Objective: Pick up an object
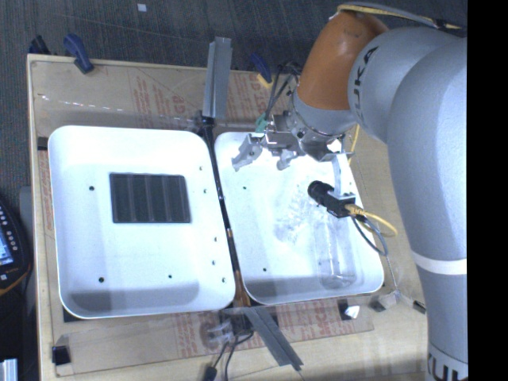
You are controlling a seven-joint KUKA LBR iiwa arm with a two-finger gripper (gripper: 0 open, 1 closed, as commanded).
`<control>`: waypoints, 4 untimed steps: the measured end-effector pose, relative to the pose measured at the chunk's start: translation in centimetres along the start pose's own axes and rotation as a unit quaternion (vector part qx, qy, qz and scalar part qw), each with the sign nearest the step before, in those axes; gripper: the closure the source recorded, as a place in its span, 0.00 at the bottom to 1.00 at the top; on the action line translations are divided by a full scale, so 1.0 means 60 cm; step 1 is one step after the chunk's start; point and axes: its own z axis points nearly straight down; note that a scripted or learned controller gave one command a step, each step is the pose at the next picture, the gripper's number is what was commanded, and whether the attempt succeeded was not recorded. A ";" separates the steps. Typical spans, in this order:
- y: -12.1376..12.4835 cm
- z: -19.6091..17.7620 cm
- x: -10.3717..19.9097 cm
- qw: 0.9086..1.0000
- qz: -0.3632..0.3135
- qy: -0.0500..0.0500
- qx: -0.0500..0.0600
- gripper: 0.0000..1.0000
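Note:
A dark grey ribbed rectangular block (149, 198) lies flat in the left bin (79, 276). In the right bin (262, 280) rest a crumpled clear plastic piece (292, 213) and a clear tube-like item (334, 254) near the right wall. My gripper (262, 159) hangs over the far left part of the right bin, above and to the left of the crumpled piece. Its two pale fingers (241, 158) are spread apart, open, with nothing between them.
A metal bar (216, 78) stands behind the divider between the bins. Blue clamps (79, 55) hold the board at the back edge. The grey arm with its orange band (337, 54) covers the bench's right side.

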 end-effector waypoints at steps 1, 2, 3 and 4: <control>0.019 0.018 -0.119 0.991 0.136 0.000 -0.002 0.00; -0.064 -0.058 -0.169 0.967 0.253 0.000 -0.001 0.00; -0.112 -0.031 -0.091 0.880 0.475 0.001 0.002 0.00; -0.199 -0.043 -0.189 0.939 0.344 0.001 0.000 0.00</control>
